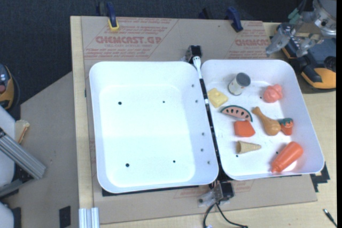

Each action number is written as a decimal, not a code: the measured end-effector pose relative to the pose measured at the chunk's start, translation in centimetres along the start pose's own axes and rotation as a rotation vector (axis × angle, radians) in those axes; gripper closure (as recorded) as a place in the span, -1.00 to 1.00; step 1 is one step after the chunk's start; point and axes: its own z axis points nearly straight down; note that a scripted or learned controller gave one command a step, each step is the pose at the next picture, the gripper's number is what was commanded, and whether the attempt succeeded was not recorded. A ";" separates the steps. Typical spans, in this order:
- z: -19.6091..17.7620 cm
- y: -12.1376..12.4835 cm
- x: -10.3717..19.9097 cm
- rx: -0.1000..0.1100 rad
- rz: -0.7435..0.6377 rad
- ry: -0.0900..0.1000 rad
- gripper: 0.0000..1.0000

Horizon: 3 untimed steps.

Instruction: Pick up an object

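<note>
The two-finger gripper (281, 40) is hovering beyond the far right corner of the right white bin (304, 99), its fingers spread apart and gripping nothing. Every candidate is lying in that bin: the small grey metal can (239, 83) is sitting nearest that corner, with a pink lumpy toy (272, 93) beside it. Descending squarely over the can, clear of the bin wall, looks the safest approach. The brown board (133, 37) beyond the bins is reading "CHEMCAST GP".
</note>
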 end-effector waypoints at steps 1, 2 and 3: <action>8.3 -6.6 6.1 0.012 -0.003 0.005 -1.00; 17.9 -9.6 7.8 0.013 0.000 0.004 -1.00; 19.5 -11.9 7.6 0.006 0.002 0.002 -1.00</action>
